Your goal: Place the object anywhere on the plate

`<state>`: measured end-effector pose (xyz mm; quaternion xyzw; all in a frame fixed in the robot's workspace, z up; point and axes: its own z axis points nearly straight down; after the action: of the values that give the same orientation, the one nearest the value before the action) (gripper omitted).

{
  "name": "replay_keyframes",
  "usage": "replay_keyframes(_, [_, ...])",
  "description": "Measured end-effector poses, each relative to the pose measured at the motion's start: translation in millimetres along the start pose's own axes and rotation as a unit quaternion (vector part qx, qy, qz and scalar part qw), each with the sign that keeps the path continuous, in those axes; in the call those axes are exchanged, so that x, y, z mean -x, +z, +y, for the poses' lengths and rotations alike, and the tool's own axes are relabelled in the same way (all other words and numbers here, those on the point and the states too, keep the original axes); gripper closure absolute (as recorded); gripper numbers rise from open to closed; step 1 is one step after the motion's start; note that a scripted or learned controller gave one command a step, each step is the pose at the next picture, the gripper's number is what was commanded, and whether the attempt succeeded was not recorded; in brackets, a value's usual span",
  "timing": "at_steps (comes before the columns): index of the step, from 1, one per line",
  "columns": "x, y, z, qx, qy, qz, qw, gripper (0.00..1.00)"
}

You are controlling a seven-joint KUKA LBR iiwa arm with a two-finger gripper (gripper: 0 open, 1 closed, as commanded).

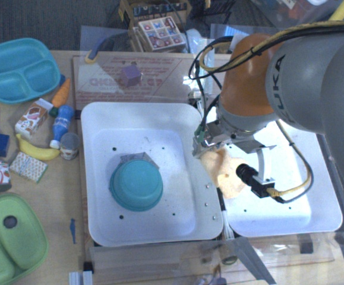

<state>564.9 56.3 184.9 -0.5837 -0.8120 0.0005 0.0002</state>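
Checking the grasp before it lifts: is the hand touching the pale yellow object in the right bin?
Cannot tell. In the camera view the hand overlaps the top edge of the pale yellow object, and the wrist hides where they would meet.

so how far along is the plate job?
Nothing is done yet: the teal plate sits in the left bin with nothing on it. In hand: the gripper is low over a pale yellow object at the right bin's left edge; a grasp isn't visible. Left: lift, carry over, set on the plate.
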Motion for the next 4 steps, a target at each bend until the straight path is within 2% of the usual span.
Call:
replay_keyframes(1, [-70,-30,-15,0.0,0.0,0.0,1.0,1.0])
replay_keyframes(2, [-129,-33,-41,-0.001,-0.082,0.001,0.9967,1.0])
replay_keyframes(3, [-57,-57,-71,-0.001,-0.099,0.0,0.9951,1.0])
replay_keyframes(4, [-111,6,-54,0.0,-0.119,0.0,0.9929,1.0])
